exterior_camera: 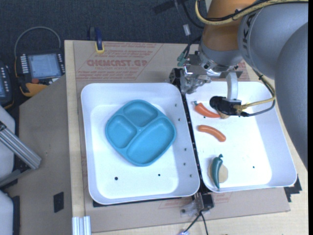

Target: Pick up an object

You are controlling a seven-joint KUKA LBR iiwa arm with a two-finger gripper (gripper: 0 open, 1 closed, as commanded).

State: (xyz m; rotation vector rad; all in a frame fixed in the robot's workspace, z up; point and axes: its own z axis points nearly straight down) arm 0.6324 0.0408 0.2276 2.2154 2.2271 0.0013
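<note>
On the tabletop point(122, 58), the left bin point(90, 146) holds a single blue plate point(141, 131). The plate has three compartments, lies flat near the middle and sits at a slight angle. It is broad and low, so it is probably a poor thing to pinch from above.

The claw point(188, 82) hangs over the far end of the strip where the two bins meet, just beside the right bin's point(264, 151) near corner. Whether it is apart or together cannot be told from here, and nothing shows in its grip.

The likelier targets lie in the right bin, along its left side:
- An upper orange piece point(206, 111) is nearest the claw.
- A lower orange piece point(211, 132) lies a little apart from it.
- A green pepper point(216, 166) lies further toward the front, touching something pale.

All three are slim and lie loose on the bin floor, which suits a narrow grip. The arm point(274, 28) reaches in from the right above them. Its position suggests the pick has not yet begun.
</note>
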